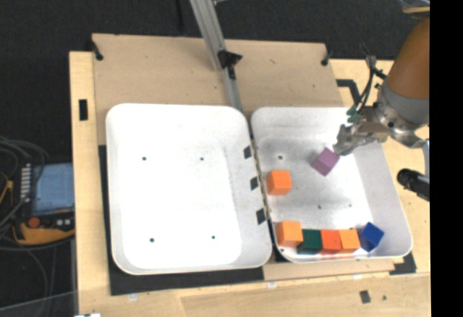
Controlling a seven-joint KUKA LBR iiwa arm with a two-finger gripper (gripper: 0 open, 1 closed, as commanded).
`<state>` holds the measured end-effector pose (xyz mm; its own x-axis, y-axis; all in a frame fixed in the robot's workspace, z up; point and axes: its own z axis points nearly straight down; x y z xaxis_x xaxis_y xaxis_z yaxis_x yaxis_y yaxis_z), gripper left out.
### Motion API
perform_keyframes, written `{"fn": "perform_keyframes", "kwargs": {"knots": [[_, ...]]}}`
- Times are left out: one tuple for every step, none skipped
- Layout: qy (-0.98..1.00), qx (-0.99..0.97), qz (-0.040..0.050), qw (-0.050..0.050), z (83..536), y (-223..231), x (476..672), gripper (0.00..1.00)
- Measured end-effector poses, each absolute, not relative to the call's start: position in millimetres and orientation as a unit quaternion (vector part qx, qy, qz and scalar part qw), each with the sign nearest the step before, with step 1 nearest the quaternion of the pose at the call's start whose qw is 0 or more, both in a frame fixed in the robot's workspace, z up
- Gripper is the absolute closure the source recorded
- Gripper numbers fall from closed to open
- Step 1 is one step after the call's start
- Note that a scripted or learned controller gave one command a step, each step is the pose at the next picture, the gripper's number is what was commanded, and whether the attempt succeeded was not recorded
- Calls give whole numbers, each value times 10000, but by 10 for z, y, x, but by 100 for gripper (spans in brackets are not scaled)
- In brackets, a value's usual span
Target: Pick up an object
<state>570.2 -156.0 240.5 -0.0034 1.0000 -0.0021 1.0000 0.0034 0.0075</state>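
- The gripper (346,143) hangs over the upper right part of the right bin (304,120), reaching in from the right on the grey arm (405,102) with its orange band.
- Its fingers point down and to the left; whether they are spread or closed cannot be told, because they are small and dark against the wrist.
- A purple block (325,161) sits tilted directly below and left of the fingertips, touching or nearly touching them; it is not clear whether the block is pinched or merely lies against the tips.
- Further left of the gripper, well apart from the purple block, 1 orange cube (279,182) stands alone near the bin's left wall.
- Below the gripper, along the bin's near wall, 5 blocks stand in a row: an orange block (290,232), a green block (312,240), 2 orange ones (331,239) (349,239), and a blue block (371,235) at the right end, turned at an angle.
- Nothing stands between the gripper and the purple block.
- Far to the left lies the left bin (181,185), white with small dark dots.
- Both bins rest on a tan bench (159,69); a metal rail (206,11) slants up from between them.
- Beyond the bench the floor is dark, with a blue device (54,189) and cables at the far left.
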Motion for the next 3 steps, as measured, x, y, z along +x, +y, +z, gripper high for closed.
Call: {"fn": "perform_keyframes", "kwargs": {"knots": [[7087, 7055, 20, 34, 2948, -1571, 5716, 100], [7092, 7050, 1, 3, 2839, -1020, 5643, 100], [7095, 7047, 4, -4, 2715, -442, 5604, 100]]}}
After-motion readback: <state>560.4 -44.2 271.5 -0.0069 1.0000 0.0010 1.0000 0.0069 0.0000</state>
